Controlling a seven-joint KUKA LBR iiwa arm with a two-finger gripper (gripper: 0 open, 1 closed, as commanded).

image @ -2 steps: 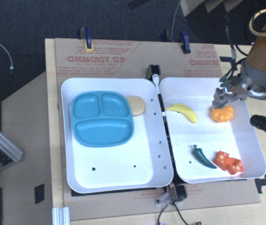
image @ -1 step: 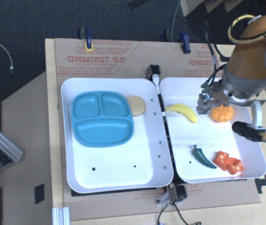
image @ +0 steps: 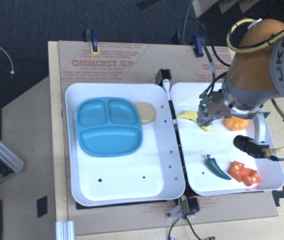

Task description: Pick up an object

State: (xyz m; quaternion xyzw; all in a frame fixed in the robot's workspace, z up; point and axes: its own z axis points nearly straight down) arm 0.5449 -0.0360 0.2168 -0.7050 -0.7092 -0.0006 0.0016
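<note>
In the right bin [image: 262,186], my gripper [image: 205,118] hangs low over the right end of a yellow banana-shaped piece [image: 187,116], touching or nearly touching it. Part of that piece is hidden under the gripper. An orange piece [image: 236,123] lies just to the gripper's right, partly covered by the wrist. Nearer the front lie a dark green pepper [image: 216,167] and a red chunk [image: 244,173].
The left bin [image: 122,184] holds a blue divided plate [image: 110,126] with a beige round disc [image: 145,112] beside its right edge. A ridge with screws [image: 176,134] separates the two bins. Brown board surrounds both bins.
</note>
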